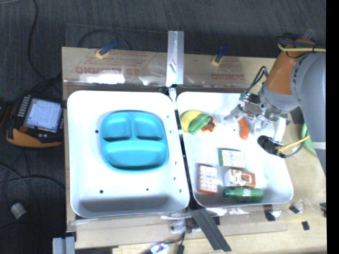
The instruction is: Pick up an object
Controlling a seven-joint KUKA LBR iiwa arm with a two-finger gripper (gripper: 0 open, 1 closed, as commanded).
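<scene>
Two white bins sit side by side on the counter (71,70), and the action is all in the right bin (283,187). The arm (288,81) comes in from the right, orange band above the wrist, and the pincer (249,118) hangs low over the bin's far right part. A small orange object (243,128) (carrot-like, slim, standing nearly upright) sits right at the pincer's tip, but whether the fingers are apart, together or clamped on it, I cannot tell from this angle.

Counting what lies in this bin: one yellow lemon-like fruit (188,118) and one green pepper-like piece (200,123) with a red bit at its end, touching each other, off to the left of the pincer. Nearer the camera than the pincer come three small printed cartons: one green-and-white (230,157), one reddish (207,179), one orange-and-white (241,178), close together. One green bottle (243,193) lies on its side just beyond them, farthest from the pincer.

The left bin (79,194), well away from the pincer, holds one blue divided tray (135,140) with three compartments.
</scene>
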